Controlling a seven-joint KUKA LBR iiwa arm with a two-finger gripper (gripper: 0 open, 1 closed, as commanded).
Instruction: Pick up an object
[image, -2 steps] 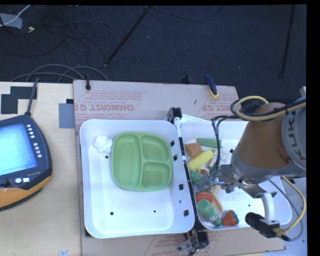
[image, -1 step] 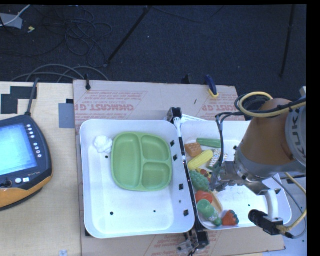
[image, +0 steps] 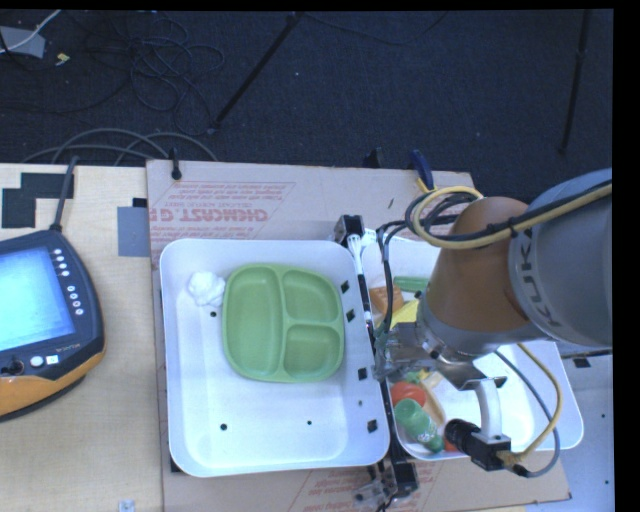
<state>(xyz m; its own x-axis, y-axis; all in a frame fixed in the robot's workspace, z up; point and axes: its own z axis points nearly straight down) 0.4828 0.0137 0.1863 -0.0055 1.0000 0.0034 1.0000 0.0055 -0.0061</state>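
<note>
Looming closest to the lens, the grey arm (image: 560, 265) with its orange band (image: 475, 270) comes in from three o'clock and covers much of the right bin (image: 560, 425). Its claw (image: 400, 365) points down near that bin's left wall; whether it is wide or narrow cannot be told, since the wrist hides it.

Small objects (image: 412, 405) lie heaped in the right bin at about six o'clock from the claw, just beside it: a red piece, a green piece and something clear. A yellow scrap (image: 403, 312) shows at the claw's twelve o'clock. Nothing can be seen gripped.

At nine o'clock sits the left bin (image: 260, 440), holding a green divided plate (image: 283, 323) with a crumpled white wad (image: 206, 289) touching its left edge.

Both bins rest on a cardboard sheet (image: 230, 205) over a pale bench (image: 90, 440). A handheld screen (image: 40, 315) lies at the far nine o'clock side. Cables (image: 130, 60) trail over dark floor at twelve o'clock.
</note>
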